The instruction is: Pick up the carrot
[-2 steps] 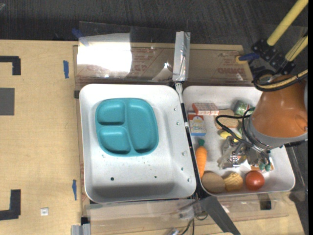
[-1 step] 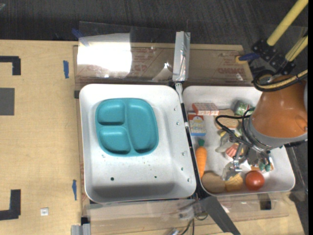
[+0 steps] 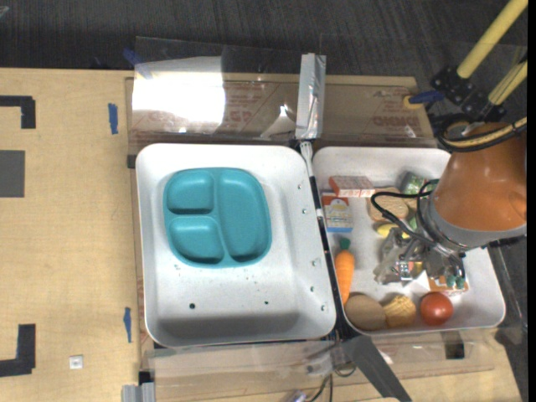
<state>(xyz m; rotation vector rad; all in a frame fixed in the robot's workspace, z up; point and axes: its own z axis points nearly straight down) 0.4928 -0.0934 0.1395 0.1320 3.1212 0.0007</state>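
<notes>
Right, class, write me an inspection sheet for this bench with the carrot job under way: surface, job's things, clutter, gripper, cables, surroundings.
Surface: two white bins side by side; the left bin holds a teal divided plate.
Job's things: carrot lies in the right bin by its left wall, not gripped.
Clutter: small cartons, a brown rounded item, a red tomato-like ball.
Gripper: gripper low over the right bin, right of the carrot; finger state unclear.
Cables: black cable looping at the wrist.
Surroundings: cardboard-coloured board on the left, yellow poles top right.
</notes>
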